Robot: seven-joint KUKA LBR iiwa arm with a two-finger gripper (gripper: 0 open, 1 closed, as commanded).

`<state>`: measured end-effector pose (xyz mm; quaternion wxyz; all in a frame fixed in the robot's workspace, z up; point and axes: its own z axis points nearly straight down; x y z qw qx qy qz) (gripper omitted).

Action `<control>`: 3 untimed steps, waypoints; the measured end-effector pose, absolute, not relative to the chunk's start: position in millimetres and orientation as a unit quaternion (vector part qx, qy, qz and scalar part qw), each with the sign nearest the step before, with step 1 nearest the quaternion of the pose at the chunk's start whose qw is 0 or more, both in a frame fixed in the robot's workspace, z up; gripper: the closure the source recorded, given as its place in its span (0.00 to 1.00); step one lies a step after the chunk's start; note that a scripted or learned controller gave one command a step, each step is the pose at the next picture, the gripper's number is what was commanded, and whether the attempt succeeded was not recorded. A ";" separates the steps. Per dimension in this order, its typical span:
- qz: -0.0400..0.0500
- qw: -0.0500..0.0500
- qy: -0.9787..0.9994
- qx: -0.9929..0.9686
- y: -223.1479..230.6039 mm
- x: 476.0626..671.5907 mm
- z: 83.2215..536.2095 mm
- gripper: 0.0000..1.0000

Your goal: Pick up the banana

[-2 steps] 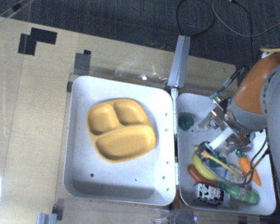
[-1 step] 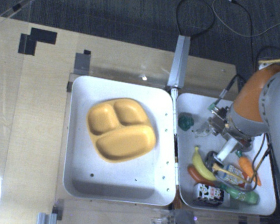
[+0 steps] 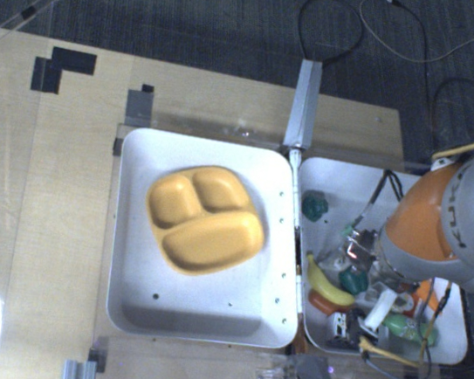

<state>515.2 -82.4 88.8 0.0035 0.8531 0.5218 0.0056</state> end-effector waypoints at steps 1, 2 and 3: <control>0.008 0.004 0.523 0.852 -80.9 517.5 100.5 1.00; 0.008 0.004 0.523 0.852 -80.9 517.3 100.4 0.00; 0.006 0.008 0.709 0.705 -92.8 492.9 89.8 0.00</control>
